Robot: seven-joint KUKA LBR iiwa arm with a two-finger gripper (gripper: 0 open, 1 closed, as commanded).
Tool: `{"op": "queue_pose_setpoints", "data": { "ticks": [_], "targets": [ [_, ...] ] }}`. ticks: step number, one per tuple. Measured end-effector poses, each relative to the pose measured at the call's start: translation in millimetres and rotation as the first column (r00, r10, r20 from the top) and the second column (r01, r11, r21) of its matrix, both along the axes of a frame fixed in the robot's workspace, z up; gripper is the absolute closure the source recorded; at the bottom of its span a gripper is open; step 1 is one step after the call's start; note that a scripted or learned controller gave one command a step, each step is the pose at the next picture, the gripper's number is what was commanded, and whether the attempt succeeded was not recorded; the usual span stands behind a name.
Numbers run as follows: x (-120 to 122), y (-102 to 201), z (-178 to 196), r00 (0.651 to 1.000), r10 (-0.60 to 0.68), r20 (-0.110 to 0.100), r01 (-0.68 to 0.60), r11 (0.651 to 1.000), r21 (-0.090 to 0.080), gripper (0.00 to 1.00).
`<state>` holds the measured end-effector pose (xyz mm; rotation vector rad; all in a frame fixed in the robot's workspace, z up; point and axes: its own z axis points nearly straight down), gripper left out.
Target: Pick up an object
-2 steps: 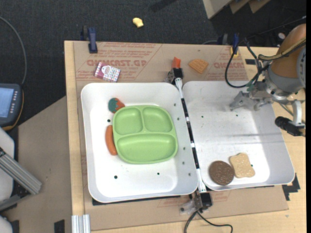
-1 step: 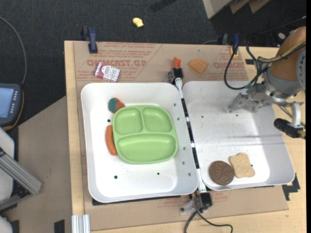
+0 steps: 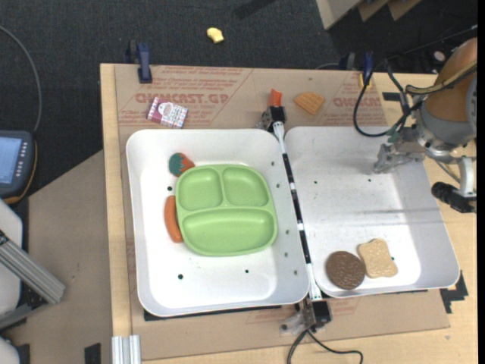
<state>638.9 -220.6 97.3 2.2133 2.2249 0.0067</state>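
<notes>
A: Plainly, nothing is picked yet. Taking things largest first: the left bin point(image 3: 151, 279) carries a green divided plate point(image 3: 225, 208) lying flat near its centre, with an orange sausage-shaped piece point(image 3: 173, 220) touching the plate's left edge and a small teal-and-orange piece point(image 3: 180, 163) just off its upper-left corner.

B: And the right bin point(image 3: 356, 203)?

A: Mostly bare. Two candidates sit at its near edge: a round brown cookie-like disc point(image 3: 345, 269) and a tan toast-shaped piece point(image 3: 377, 258), touching or very nearly so. None of these objects is lifted; all rest on bin floors.

B: Where is the arm point(image 3: 455, 105)?

A: It enters from the right, over the far-right part of the right bin. The gripper point(image 3: 388, 158) hangs near that bin's upper right, well apart from the disc and toast piece, with nothing between its fingers. Whether the fingers are spread or pressed together cannot be told at this size.

B: So what remains?

A: By judgement, the whole task: approach, descent, closure, lift. The disc and toast piece are the nearest targets.

B: Off-bin items?

A: On the bench board, a tan cracker-like piece point(image 3: 309, 101) and a small pink packet point(image 3: 167, 112); not in reach of concern.
</notes>
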Motion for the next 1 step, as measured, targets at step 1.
{"op": "queue_pose_setpoints", "data": {
  "ticks": [1],
  "targets": [
    [8.4, 72.1, 135.9, 1.000, 0.004, 0.012, -0.004, 1.000, -0.002, 1.00]
  ]
}}
